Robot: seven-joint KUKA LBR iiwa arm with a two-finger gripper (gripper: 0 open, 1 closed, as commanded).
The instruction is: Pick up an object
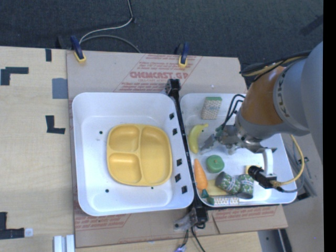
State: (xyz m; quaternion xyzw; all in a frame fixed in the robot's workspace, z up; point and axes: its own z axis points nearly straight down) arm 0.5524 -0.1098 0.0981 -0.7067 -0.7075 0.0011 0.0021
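The arm reached in from three o'clock over the right bin (290, 156), its pincer (219, 139) low among the toys; whether it was released or clenched could not be told, and nothing showed as gripped. Just beside it at nine o'clock lay one banana (197, 137), the likeliest object, touching nothing else. It looked like light, stiff, smooth plastic, so it would probably slip unless taken across its narrow middle. At the pincer's six o'clock sat one green round toy (214, 164); further toward seven o'clock lay one carrot (200, 175) along the bin's dividing wall. One speckled block (211, 108) lay at twelve o'clock, and two dark green patterned pieces (235, 184) lay side by side at five o'clock. The left bin (84, 140) held one yellow divided plate (140, 155).
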